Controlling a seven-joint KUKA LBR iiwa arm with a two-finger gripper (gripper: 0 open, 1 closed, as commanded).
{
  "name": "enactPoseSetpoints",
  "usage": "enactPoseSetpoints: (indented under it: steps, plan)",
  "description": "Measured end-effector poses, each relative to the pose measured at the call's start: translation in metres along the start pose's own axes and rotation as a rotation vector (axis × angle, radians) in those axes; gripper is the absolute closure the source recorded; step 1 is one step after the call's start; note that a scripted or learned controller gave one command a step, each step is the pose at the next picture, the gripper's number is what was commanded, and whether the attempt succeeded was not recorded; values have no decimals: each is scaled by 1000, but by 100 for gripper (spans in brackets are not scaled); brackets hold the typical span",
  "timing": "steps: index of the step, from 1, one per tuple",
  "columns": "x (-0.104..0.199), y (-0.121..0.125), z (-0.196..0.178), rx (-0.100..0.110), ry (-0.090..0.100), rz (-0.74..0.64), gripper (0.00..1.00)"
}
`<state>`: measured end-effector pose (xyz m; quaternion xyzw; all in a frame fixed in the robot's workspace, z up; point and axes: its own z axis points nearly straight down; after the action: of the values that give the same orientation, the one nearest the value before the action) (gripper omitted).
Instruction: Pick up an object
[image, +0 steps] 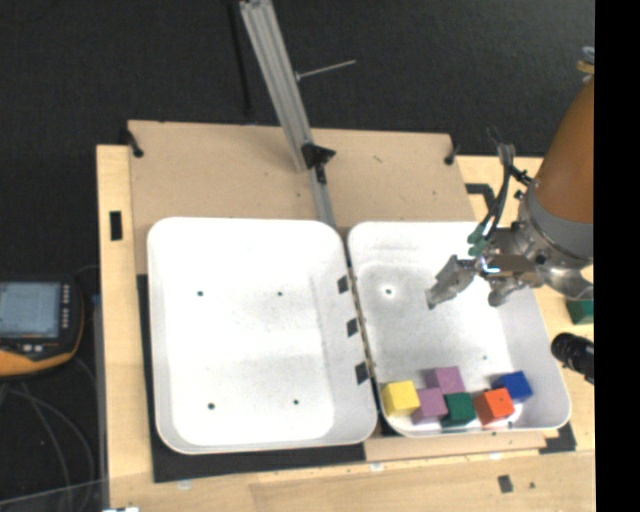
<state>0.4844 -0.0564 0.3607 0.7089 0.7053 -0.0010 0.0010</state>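
The end effector (470, 285) hangs over the right bin (400, 250), at about three o'clock in the scene, reaching in from the right edge on a grey arm (560, 215) with an orange section above the wrist. Its two fingers are spread apart, one finger (447, 281) stretching toward nine o'clock and the other (503, 291) sitting closer to the wrist, with nothing between them. Thin cables (497, 200) loop up from the wrist toward twelve o'clock.

The small blocks lie clustered along the near wall of the right bin, at about five o'clock from the end effector and well apart from it. From left to right they are a yellow block (401, 396), a purple block (437, 392), a green block (458, 407), an orange block (495, 404) and a blue block (514, 384). They sit close together, several touching.

The left bin (250, 330) lies beside the right one at nine o'clock, on a light wooden surface (230, 170). A metal rail (285, 95) slants up toward twelve o'clock. A handheld control unit (35, 320) with a screen sits at the far nine o'clock edge
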Motion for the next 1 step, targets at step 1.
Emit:
enactPoseSetpoints:
  steps: [1]
  plan:
    - [-54,56,20,0,-1,-1,0]
